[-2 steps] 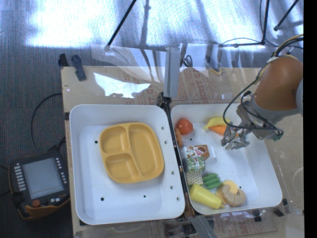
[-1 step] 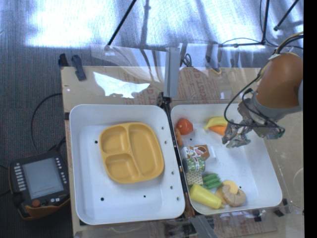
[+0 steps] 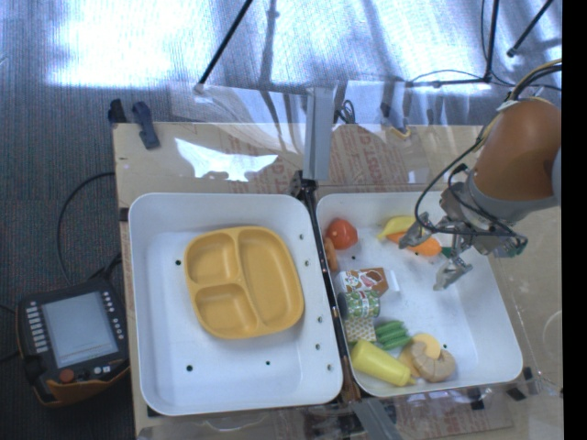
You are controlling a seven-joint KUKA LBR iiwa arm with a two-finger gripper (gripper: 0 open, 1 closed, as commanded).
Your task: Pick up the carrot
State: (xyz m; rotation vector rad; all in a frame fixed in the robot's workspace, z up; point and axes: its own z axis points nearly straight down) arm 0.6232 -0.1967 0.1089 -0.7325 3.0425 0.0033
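The carrot (image 3: 422,244) is a small orange piece with a green top. It lies in the right bin (image 3: 486,337) near the far edge, beside a yellow piece (image 3: 399,225). My gripper (image 3: 444,253) hangs over the carrot's green end, coming in from the right under the orange wrist band (image 3: 518,149). Its fingers stand apart and the near finger (image 3: 450,273) points down-left, clear of the carrot. The gripper looks open. The arm hides part of the carrot's right end.
The right bin also holds a tomato (image 3: 341,233), a small packet (image 3: 367,280), a green can (image 3: 360,304), green beans (image 3: 393,334), a yellow bottle (image 3: 378,362) and a bun (image 3: 431,359). The left bin (image 3: 156,246) bears a yellow divided plate (image 3: 243,280).
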